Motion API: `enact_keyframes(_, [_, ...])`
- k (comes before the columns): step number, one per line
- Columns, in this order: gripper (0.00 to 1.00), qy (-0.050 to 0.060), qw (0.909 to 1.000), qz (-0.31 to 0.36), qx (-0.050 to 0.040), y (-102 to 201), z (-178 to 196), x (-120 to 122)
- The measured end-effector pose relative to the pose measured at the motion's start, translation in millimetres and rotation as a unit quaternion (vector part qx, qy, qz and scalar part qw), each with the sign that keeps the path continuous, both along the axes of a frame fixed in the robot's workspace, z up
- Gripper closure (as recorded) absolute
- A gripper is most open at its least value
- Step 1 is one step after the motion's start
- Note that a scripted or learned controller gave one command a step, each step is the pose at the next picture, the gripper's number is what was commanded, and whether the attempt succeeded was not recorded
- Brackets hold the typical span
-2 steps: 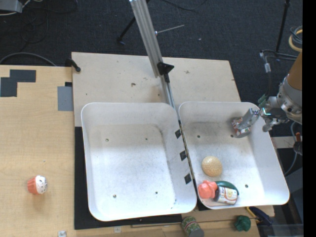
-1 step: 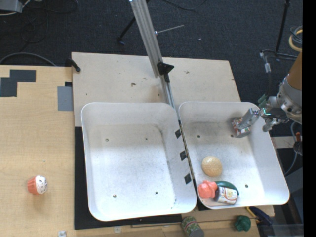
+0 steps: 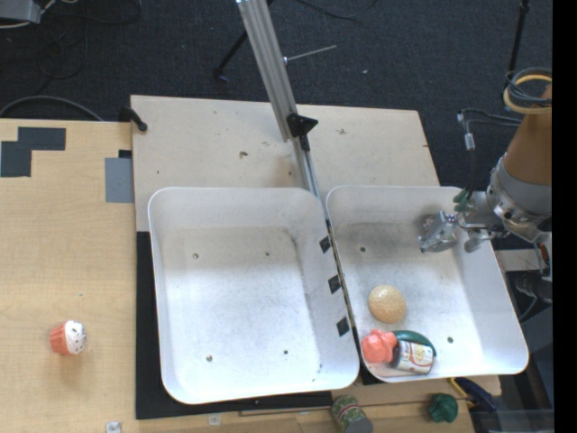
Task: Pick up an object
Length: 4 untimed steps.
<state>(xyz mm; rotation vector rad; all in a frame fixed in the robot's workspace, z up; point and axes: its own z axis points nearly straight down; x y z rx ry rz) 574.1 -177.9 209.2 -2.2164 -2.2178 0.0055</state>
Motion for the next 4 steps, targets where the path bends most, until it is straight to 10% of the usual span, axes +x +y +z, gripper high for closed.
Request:
enact_keyframes(2, [0.0,0.001,1.0,-0.001,0.0002,-12,-99,-5])
enact_keyframes(3, [1.0,-0.002,1.0,-0.002,-0.0003,-13,-86,-4])
enact_keyframes(4, [1.0,-0.005,1.0,0.0,-0.0011,-6,-39,0])
